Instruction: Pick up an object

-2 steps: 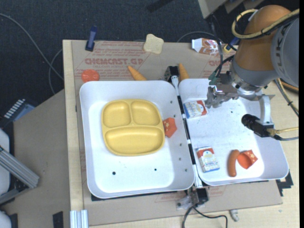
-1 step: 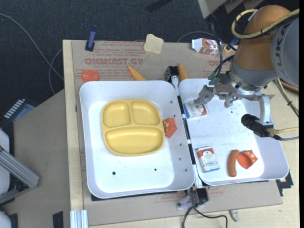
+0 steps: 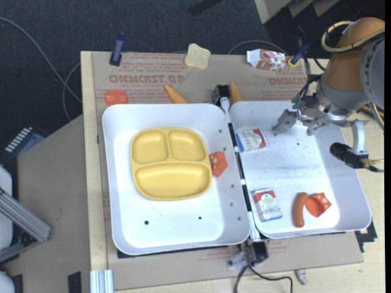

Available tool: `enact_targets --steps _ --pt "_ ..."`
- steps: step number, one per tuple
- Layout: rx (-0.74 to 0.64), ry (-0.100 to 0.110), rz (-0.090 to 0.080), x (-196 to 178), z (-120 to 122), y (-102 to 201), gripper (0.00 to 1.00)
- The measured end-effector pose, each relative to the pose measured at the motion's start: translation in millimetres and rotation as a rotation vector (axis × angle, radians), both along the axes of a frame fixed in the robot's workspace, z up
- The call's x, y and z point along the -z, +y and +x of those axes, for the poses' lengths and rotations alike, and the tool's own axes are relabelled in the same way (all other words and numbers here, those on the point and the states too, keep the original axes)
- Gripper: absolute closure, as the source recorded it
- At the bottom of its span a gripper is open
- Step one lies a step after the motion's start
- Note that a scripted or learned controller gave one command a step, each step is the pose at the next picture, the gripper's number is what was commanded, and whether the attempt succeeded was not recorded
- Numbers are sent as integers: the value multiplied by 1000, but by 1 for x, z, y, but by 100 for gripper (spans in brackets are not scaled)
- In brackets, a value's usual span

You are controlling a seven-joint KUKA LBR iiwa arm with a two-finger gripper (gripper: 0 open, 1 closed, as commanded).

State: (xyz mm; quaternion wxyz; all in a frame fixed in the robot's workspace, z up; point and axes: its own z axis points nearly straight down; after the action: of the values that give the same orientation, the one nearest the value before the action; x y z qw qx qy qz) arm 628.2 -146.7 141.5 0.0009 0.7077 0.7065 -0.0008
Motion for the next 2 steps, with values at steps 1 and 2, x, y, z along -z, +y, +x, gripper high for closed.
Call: enact_targets --steps 1,2 --pt "-2 2 3 58 -58 43 0" --pt "-3 0 2 57 28 44 0"
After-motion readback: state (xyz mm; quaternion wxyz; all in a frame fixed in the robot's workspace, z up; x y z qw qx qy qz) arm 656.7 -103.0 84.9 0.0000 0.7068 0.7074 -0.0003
